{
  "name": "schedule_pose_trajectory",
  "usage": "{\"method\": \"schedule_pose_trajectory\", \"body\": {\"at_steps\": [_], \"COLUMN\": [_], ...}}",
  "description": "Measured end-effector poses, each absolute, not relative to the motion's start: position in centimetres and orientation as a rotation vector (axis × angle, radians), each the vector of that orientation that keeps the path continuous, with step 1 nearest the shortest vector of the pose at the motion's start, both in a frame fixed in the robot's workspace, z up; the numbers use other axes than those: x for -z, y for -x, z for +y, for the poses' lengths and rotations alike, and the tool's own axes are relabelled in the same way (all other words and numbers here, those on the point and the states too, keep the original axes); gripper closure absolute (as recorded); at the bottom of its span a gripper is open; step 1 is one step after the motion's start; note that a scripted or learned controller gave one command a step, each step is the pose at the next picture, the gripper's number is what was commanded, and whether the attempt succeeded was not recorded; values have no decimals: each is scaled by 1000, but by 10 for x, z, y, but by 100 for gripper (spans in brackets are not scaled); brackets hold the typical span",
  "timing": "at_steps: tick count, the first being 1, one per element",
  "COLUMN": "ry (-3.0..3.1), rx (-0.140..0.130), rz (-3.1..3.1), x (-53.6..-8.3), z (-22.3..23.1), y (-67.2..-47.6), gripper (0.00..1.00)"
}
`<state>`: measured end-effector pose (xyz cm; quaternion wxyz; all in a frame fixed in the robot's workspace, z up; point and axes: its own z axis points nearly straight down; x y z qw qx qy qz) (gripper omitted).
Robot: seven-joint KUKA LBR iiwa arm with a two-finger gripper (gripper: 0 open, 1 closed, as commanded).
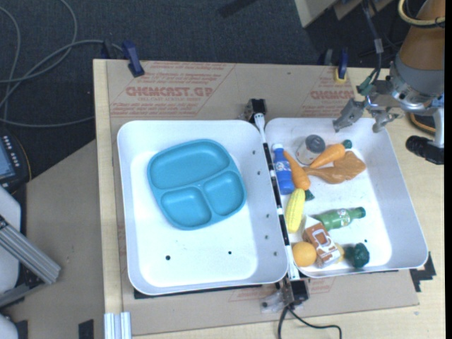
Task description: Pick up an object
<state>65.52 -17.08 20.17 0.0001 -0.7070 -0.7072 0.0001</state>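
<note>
Brown board [176, 90] under white bins [141, 189]; dark floor [176, 13], perhaps carpet.

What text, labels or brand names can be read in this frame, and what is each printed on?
"CHEMCAST GP", red print on the brown board under the bins, left of centre; smaller lines around it are blurred.
Same red print repeats at the board's upper right, partly cut off by the right bin.
Labels on the blue bottle, green bottle and small carton: too small to read.

The grey arm reaches in from the upper right, its orange band above the wrist, the gripper [363, 117] pointing down with both fingers spread apart
</note>
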Motion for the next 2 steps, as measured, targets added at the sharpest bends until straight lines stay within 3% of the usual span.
{"method": "schedule_pose_trajectory", "body": {"at_steps": [1, 2], "ry": [2210, 2221], "rx": [-6, 0], "rz": [-2218, -2220], "x": [-143, -101], "z": [-113, -134], "y": [-607, -653], "gripper": [0, 0]}}
